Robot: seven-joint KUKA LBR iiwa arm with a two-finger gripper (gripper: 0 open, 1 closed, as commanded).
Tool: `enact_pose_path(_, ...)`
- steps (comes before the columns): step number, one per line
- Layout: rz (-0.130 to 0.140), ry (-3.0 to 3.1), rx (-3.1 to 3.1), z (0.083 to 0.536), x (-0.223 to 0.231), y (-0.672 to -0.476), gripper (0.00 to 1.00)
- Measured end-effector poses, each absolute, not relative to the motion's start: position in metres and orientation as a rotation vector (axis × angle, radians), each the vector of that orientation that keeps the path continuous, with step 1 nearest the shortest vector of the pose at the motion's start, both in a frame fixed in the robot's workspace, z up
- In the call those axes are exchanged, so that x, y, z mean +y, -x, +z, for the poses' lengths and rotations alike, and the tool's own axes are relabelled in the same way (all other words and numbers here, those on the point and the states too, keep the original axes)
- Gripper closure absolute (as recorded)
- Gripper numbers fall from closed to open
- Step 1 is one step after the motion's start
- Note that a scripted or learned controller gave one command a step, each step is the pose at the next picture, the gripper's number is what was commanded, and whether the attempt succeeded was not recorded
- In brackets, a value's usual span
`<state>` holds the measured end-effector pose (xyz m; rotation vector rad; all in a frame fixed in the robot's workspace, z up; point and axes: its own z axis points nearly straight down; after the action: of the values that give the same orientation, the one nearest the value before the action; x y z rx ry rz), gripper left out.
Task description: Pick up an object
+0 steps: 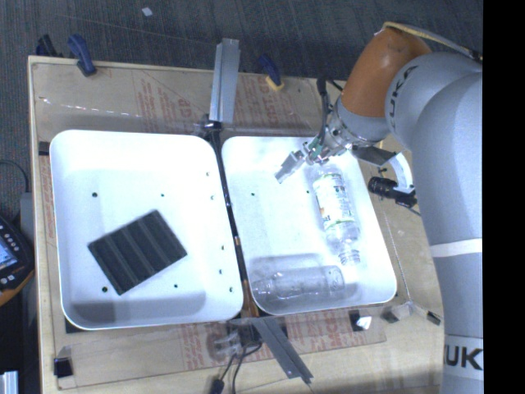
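Evidently no object has yet been lifted. The gripper (pixel 305 158) is seen low over the far part of the right bin (pixel 254 220), just beside the far end of a clear labelled bottle (pixel 336 212) that lies flat on the bin floor. Whether the jaws stand wide or narrow cannot be told. A second clear bottle (pixel 299 284) lies along the near wall. A dark ribbed slab (pixel 137 250) rests in the left bin (pixel 74 162). Grasp and lift are judged outstanding.

Both bins showing white: left bin (pixel 74 162), right bin (pixel 254 220). Ribbed pad (pixel 137 251) showing dark grey with parallel stripes. Two bottles showing clear: labelled bottle (pixel 335 210) wearing white label with coloured print; second bottle (pixel 299 284) plain. Clamps (pixel 80 54) showing blue.
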<state>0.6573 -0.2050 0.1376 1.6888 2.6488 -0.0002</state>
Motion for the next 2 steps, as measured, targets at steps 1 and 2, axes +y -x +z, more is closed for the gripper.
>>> enact_pose_path(1, -0.002, -1.705, 2.641, 0.107, -0.209, -0.607, 0.0)
enact_pose_path(2, -0.001, -1.978, 2.44, 0.156, -0.175, -0.593, 0.0)
